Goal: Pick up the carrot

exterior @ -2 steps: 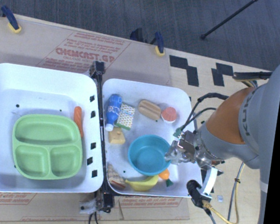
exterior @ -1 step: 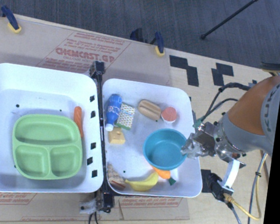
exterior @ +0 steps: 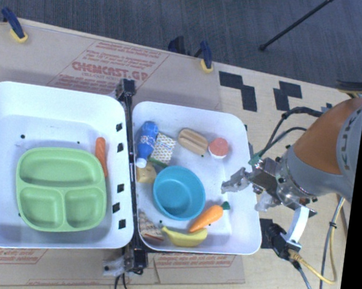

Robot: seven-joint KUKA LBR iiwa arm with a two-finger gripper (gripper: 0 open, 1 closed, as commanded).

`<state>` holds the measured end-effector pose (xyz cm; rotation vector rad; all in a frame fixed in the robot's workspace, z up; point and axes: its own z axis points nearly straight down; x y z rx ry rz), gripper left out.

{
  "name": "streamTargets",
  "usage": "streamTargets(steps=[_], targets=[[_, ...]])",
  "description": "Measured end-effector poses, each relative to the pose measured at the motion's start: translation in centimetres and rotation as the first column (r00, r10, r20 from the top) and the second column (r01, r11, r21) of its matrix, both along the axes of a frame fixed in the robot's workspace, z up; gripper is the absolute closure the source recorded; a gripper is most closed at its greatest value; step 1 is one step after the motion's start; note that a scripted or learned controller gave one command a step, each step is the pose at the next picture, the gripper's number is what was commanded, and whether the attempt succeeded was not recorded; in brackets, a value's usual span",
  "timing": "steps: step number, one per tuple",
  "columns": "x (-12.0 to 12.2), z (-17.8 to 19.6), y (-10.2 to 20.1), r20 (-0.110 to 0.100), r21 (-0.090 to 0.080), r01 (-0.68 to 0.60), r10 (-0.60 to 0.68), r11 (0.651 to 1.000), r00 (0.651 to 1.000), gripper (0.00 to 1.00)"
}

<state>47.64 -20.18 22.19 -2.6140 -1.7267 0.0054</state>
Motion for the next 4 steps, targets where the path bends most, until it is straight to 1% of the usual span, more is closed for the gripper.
streamTargets(steps=[1,2,3,4], targets=[[-0.3,-11.7,0.6,-0.011,0.005,-0.050,0.050,0.999,0.999,0.00],[0.0,-10.3,0.6,-0.005,0.007,-0.058,0.058,0.998,0.998,1.00],[0.0,-10.2,0.6,-0.004,0.007,-0.058,0.058,0.998,0.998,0.00],[0.2,-12.8,1.9,0.006,0.011,-0.294,0.294,0.956,0.956,0.00]])
